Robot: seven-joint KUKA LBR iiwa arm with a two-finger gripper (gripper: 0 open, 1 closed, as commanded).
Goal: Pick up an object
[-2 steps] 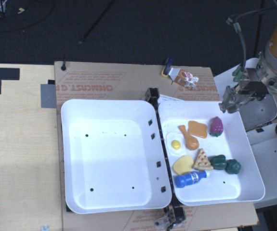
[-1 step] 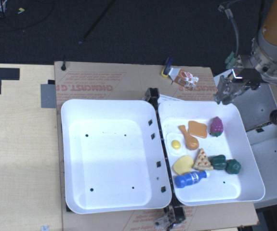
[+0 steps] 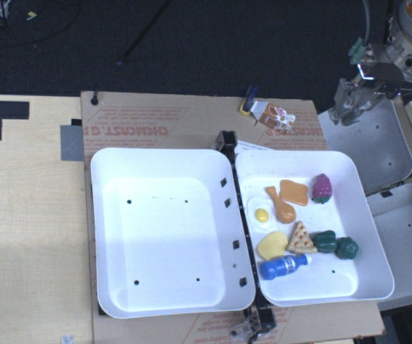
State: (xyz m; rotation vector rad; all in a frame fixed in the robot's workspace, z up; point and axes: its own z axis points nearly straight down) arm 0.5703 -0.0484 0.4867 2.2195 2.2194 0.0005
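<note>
The gripper (image 3: 349, 110) hangs back off the bench corner, probably to leave the toys clear; its grip I cannot tell. They huddle in the right bin (image 3: 367, 278), well below it, blue bottle (image 3: 283, 266) farthest.

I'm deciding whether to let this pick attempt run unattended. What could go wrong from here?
1. The toys in the right bin lie packed together: the blue bottle touches the yellow piece and the pizza slice, so a grasp may nudge or catch a neighbour.
2. The fried egg lies flat, so the fingers may slide over it.
3. The gripper sits outside the bin, so its descent must clear the rim.
</note>
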